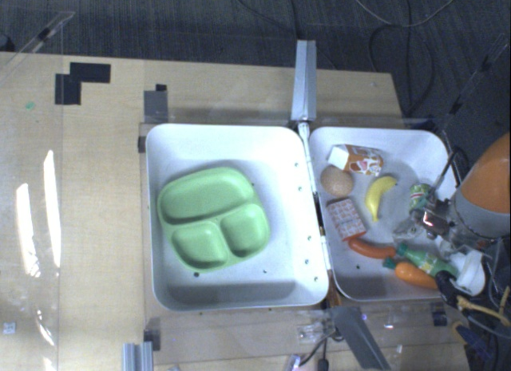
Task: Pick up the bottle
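The bottle (425,261) is green with a pale label. It lies on its side near the front right corner of the right bin (403,140), between a red sausage-shaped item (370,247) and a carrot (415,277). My gripper (429,222) hangs at the bin's right side, just behind the bottle and close above it. The grey arm with its orange band (485,186) comes in from the right and hides the bin's right wall.
In the right bin also lie a white and orange carton (356,159), a brown potato (336,180), a banana (380,196), a pink waffle-like square (346,219) and a green can (419,195) beside the gripper. The left bin (172,286) holds a green divided tray (211,218).
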`<control>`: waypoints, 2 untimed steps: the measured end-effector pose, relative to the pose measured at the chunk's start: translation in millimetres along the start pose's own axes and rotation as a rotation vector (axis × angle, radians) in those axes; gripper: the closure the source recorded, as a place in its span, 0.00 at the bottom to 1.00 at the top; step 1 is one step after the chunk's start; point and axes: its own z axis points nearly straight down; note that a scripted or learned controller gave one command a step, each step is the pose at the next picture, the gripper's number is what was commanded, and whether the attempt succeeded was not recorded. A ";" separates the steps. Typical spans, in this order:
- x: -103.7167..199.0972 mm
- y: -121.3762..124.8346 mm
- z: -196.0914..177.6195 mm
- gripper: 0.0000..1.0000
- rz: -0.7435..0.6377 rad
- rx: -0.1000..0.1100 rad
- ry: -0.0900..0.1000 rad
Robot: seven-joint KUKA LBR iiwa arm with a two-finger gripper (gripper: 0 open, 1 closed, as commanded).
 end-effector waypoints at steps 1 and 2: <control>1.8 1.6 -7.8 1.00 -0.008 -0.002 -0.001; 1.8 1.6 -7.8 0.00 -0.008 -0.002 -0.001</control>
